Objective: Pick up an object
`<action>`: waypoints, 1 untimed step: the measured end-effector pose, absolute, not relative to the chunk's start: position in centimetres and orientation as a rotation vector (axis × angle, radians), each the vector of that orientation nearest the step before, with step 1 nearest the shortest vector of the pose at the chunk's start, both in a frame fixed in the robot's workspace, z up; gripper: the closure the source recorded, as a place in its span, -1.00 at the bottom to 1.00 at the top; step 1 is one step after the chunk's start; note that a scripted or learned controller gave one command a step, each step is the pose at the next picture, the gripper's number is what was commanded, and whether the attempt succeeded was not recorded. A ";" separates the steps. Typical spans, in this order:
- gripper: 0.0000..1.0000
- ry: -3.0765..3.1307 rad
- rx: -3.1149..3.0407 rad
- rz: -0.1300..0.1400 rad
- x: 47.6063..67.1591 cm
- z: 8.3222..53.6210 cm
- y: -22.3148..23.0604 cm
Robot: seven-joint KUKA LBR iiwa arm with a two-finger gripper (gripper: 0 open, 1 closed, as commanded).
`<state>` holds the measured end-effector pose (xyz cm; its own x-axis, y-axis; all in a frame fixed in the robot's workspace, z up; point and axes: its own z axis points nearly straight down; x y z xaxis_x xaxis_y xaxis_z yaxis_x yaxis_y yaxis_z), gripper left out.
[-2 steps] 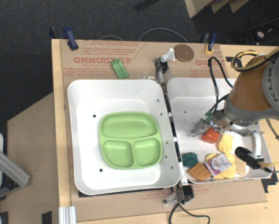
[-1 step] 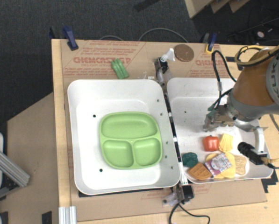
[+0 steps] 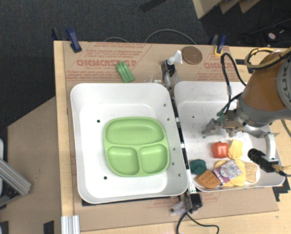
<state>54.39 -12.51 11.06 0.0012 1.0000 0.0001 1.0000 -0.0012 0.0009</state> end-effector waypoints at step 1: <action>-1.00 2.225 2.228 -0.005 49.9 8.3 -11.3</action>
